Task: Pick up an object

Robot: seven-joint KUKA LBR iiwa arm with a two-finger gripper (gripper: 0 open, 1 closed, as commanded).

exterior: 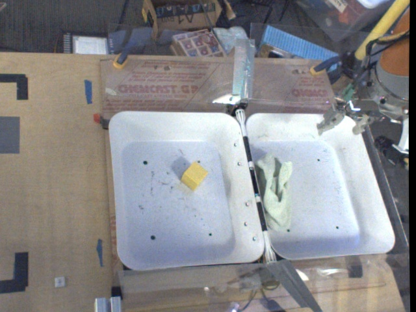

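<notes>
A: Yellow block [194, 175] — where does it sit?

B: In the left bin [130, 135], a little above the middle of the floor. It stands alone, turned so a corner faces down the view, and throws a small shadow up and to its left. The floor around it is flecked with dark specks and a few small holes.

A: And the other bin?

B: The right bin [364, 194] holds a pale green cloth [275, 188]. The cloth is crumpled and long, lying close to the bin's left wall, just beside the seam where the two bins meet. It is well apart from the block, with both bin walls between them.

A: Where is the gripper?

B: The gripper [340, 121] hangs over the upper right corner of the right bin, near the rim. The arm [395, 64] comes in from the right, its orange band showing at the edge of the view.

A: Are the fingers spread or pressed together?

B: Spread, as far as I can see. Two pale fingers [327, 122] point down with a gap between them. Nothing lies in that gap; the white bin floor shows through it.

A: Is it near either thing?

B: No. It is well apart from the cloth and farther still from the block, touching neither.

A: What lies behind the bins?

B: A brown board with red lettering [169, 86], with a clear upright strip [243, 70] standing on it above the seam.
</notes>
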